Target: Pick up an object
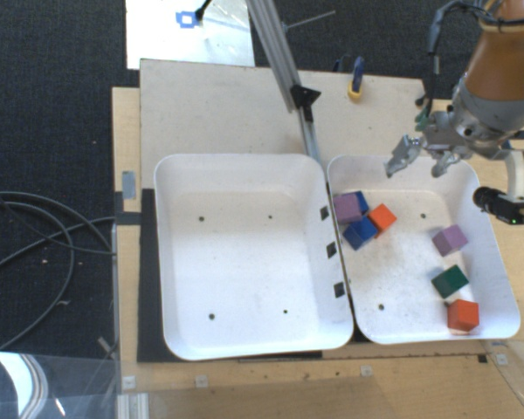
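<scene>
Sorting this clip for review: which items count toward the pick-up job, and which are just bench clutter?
Job items:
- gripper, fingers apart, above the right bin
- purple block
- blue block
- orange block
- second purple block
- green block
- red block

Lying about:
- left bin
- black cables
- yellow-and-blue clamp

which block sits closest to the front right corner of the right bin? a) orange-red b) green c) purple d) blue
a: the orange-red block lies nearest the front right corner of the right bin, with the green block just behind it; the blue block is over by the bin's left wall.
</scene>
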Tool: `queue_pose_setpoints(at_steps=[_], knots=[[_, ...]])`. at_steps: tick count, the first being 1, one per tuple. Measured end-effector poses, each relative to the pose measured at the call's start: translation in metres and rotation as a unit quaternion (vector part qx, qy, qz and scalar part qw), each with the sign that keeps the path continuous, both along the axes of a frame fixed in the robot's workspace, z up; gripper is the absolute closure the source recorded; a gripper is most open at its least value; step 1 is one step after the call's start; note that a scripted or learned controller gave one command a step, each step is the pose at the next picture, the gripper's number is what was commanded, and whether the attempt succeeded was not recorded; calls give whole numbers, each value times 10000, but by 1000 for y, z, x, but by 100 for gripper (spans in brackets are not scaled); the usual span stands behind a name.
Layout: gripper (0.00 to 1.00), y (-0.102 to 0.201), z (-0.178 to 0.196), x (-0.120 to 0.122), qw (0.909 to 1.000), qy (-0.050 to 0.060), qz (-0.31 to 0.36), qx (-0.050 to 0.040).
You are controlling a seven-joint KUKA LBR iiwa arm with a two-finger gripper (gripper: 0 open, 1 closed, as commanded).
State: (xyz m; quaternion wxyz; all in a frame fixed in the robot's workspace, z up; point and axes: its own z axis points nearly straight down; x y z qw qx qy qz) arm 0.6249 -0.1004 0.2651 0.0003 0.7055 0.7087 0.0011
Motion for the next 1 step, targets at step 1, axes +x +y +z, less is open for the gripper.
queue_pose_setpoints(at_steps=[1], knots=[[0,-43,-122,-20,10000,40,-26,-9]])
